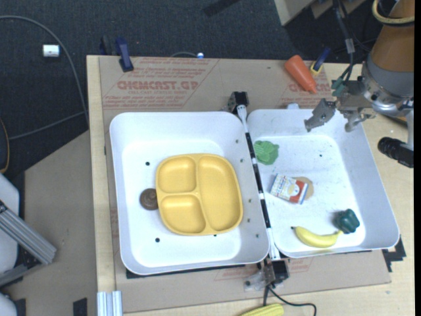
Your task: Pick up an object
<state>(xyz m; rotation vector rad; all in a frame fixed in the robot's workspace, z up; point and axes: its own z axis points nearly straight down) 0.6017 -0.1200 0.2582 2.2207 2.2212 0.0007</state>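
Pincer (334,116) hangs over the far right corner of the right bin (368,176), fingers spread, nothing between them. Arm enters from the right.

Right bin contents: green leafy toy (266,151) near the left wall at the far side; a small white-and-red carton (290,189) lying on a tan disc around the middle; a banana (316,237) along the near edge; a dark green lump (347,220) just beside the banana's right end. All of these sit well apart from the pincer.

Left bin (131,176): yellow divided tray (198,194) in the centre, a brown round piece (149,199) touching its left edge.

On the counter (164,84) beyond the bins, an orange carrot-like toy (300,74) lies near the far right.
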